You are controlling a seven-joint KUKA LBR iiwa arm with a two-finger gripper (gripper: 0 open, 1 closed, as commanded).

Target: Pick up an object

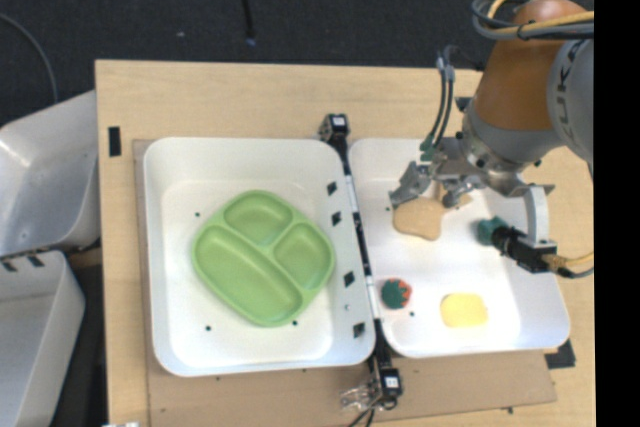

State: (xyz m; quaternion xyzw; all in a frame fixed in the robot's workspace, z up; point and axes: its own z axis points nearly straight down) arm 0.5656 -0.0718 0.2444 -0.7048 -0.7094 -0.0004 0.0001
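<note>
A: How is the gripper [437,187] seen?

B: It is seen low in the right bin [400,340], its two metal fingers spread apart, with a tan, bread-like piece [419,220] lying just beneath and between the tips. Whether the piece is actually gripped cannot be told.

A: What is counted nearby?

B: Three other things are counted in that bin: one yellow piece [464,310] toward the near edge, one small red and green piece [396,292] close to the left wall, and one small teal thing [487,232] to the right of the tan piece. All are set apart from one another. One green divided plate [262,256] with three compartments is found in the left bin [160,215].

A: Where is room left?

B: Bare white floor is left around the plate and between the yellow piece and the tan one.

A: Is any writing read?

B: None can be made out.
</note>
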